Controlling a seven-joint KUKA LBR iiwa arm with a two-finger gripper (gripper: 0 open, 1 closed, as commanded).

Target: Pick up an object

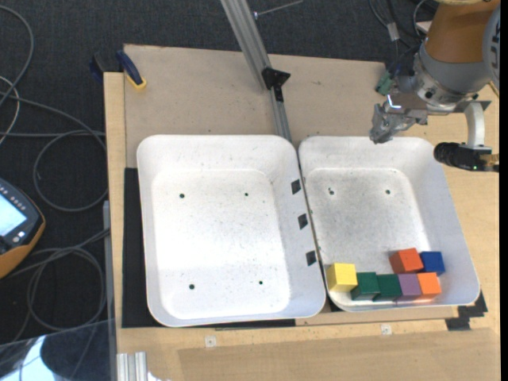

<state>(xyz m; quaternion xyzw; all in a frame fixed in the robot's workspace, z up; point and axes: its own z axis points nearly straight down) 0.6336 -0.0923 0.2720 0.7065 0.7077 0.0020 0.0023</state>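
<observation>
- 7 blocks, by your count from above, sit packed in the near right corner of the right bin (444, 205): yellow block (343, 275), 2 green blocks (376, 285), red-orange block (406, 259), blue block (432, 261), purple block (409, 285), orange block (429, 283).
- Gripper (382, 130) hangs over the far rim of the right bin, well apart from the cluster. Nothing is seen between the fingers; whether they stand wide or narrow you cannot tell at this resolution.
- Left bin (214, 153) holds no block, so any pick must come from the right one.
- Risk 1: blocks touch each other, so a descending finger is likely to land on a neighbour instead of slipping into a gap. Expect a push, not a grasp.
- Risk 2: the cluster hugs the near wall and corner; a finger could strike the sloped rim and skid.
- Risk 3: the yellow block looks most exposed, free on its left side. Aim elsewhere and you may lift 2 or none.
- Risk 4: a shallow close could eject a block over the low rim onto the tabletop (206, 78).
</observation>
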